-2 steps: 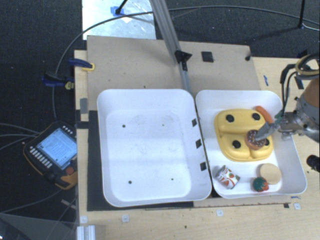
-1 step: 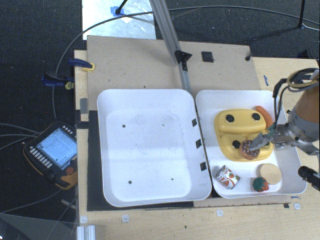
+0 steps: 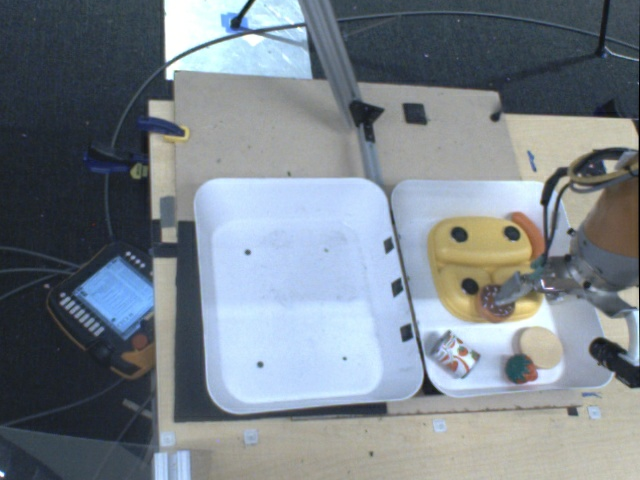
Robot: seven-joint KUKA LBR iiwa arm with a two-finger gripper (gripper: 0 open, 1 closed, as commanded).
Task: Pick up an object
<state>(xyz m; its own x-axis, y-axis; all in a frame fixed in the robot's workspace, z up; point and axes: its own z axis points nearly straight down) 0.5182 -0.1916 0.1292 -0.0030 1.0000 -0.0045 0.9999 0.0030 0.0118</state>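
Fingers are seen low in the right bin, at the yellow toy and a small reddish object; whether they are spread or pinching cannot be told. The reach appears under way; closing and lifting would be required next. The toy's long axis is judged to run bin-front to back.

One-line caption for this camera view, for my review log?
Claw low over a small brown round object beside the yellow toy in the right bin.
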